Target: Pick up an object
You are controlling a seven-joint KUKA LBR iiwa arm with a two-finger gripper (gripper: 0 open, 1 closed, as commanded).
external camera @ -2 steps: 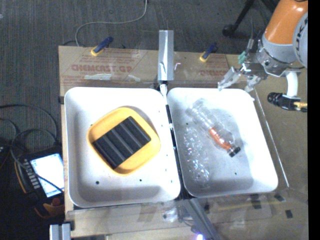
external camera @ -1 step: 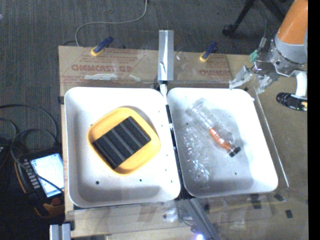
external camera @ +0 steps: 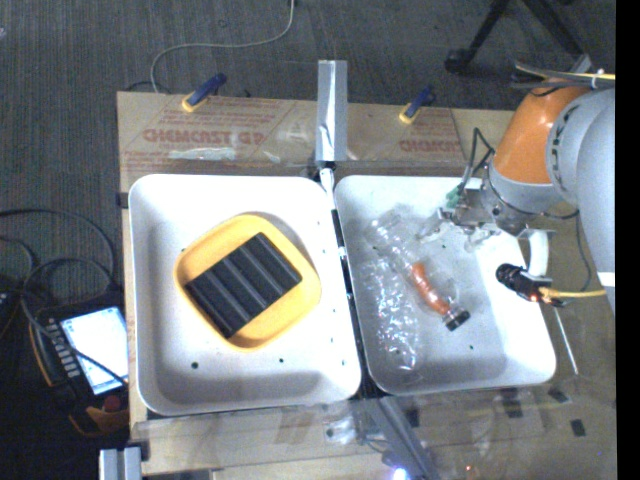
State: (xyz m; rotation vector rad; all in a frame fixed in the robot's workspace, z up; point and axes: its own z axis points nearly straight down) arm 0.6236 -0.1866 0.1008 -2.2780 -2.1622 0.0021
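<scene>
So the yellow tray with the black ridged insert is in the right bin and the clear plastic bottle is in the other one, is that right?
Not quite. The camera view shows the yellow tray with the black ridged insert in the left bin, not the right one. The clear plastic bottle lies in the other one, the right bin.

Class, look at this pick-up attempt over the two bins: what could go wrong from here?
1. The clear plastic wrapper in the right bin is crinkly and see-through; the claw may slip off it or snag it.
2. The orange tube lies on that wrapper, so lifting either could drag the other along.
3. The claw sits near the bin's rear rim and might clip it.
</scene>
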